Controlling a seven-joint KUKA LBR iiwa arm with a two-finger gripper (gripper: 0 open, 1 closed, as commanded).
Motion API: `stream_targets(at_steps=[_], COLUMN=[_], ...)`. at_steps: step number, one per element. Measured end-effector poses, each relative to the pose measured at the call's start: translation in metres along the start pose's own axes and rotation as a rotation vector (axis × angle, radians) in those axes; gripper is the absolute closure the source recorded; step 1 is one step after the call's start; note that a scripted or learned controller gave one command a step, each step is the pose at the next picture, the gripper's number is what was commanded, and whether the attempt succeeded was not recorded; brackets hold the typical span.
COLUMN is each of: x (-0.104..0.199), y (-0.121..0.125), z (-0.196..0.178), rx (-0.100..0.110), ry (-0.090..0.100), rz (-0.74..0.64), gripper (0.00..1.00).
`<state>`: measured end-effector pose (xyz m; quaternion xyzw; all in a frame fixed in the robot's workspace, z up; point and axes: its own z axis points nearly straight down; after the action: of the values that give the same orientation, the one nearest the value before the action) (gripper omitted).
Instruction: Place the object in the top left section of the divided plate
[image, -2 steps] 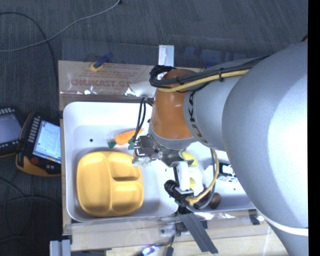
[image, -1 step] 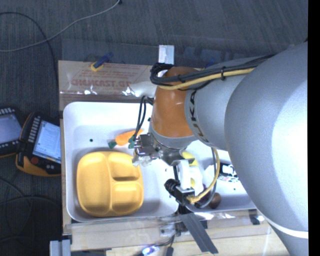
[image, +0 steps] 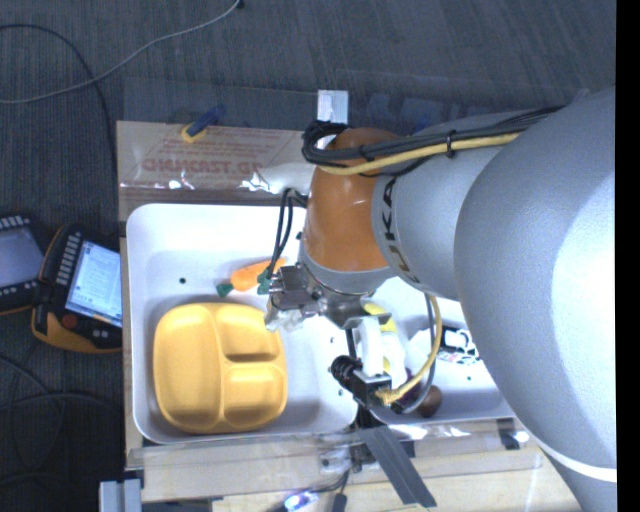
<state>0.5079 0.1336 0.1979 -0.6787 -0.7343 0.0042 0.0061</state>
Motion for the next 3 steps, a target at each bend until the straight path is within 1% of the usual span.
stream_targets(at_steps=[3], x=[0.004], y=[0.0], z=[-0.023], rx=[0.01], ry=[0.004], rz=[-0.008], gripper=[1.0])
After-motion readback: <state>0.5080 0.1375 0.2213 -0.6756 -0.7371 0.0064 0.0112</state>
